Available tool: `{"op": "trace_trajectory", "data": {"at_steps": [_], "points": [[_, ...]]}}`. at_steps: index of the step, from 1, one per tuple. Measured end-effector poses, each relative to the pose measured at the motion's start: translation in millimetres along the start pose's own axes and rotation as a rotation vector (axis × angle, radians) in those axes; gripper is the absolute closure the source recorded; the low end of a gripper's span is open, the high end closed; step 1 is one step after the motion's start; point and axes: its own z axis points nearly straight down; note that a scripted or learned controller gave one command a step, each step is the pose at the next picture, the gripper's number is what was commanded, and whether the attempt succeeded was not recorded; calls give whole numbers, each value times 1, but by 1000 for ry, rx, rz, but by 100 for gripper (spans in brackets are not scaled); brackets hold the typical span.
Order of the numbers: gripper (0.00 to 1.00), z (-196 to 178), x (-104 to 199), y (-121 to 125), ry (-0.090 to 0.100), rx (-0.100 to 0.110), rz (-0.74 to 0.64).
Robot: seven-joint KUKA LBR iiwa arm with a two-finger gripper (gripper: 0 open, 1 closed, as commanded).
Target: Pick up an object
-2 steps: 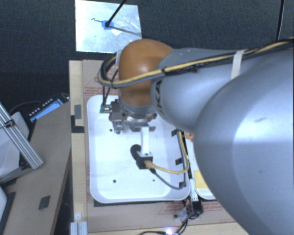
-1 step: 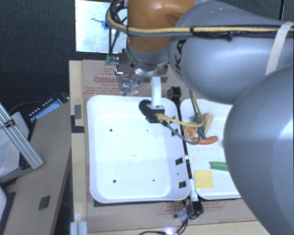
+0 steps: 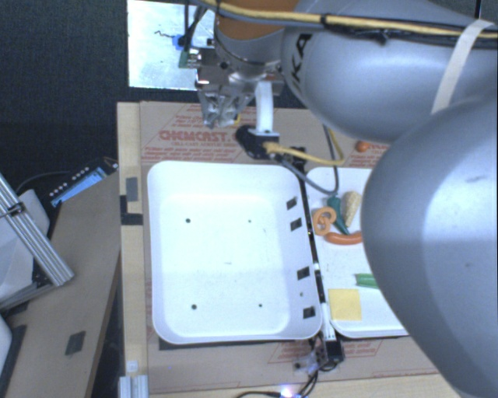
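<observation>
— where's the arm (image 3: 389, 85) right now?
— it reaches in from the right, big and grey, and covers much of the right bin (image 3: 366, 326). the orange band (image 3: 249, 19) sits near the top, and the gripper (image 3: 220, 115) hangs past the far edge of the left bin (image 3: 163, 256), over the brown cardboard sheet (image 3: 179, 132) on the counter (image 3: 85, 256)

— are the fingers open or closed?
— can't tell from here, that end is a blurry grey lump. i see nothing between them

— so where are the things to pick?
— all in the right bin. there's a pale corn cob (image 3: 351, 207) near the far end, an orange and green piece (image 3: 325, 218) just beside it on its left, and a long orange carrot-like thing (image 3: 342, 238) lying just nearer than both. further toward us there's a green piece (image 3: 366, 280) half hidden under the arm, and a flat yellow square (image 3: 345, 304) near the close corner

— anything else around?
— a small orange bit (image 3: 362, 145) lies on the cardboard beyond the right bin, and a yellow cable (image 3: 350, 22) runs along the top of the arm
</observation>
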Motion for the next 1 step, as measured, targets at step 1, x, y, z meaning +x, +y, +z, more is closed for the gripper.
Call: {"op": "trace_trajectory", "data": {"at_steps": [1], "points": [[100,128,0,-69,-5,23,1]]}}
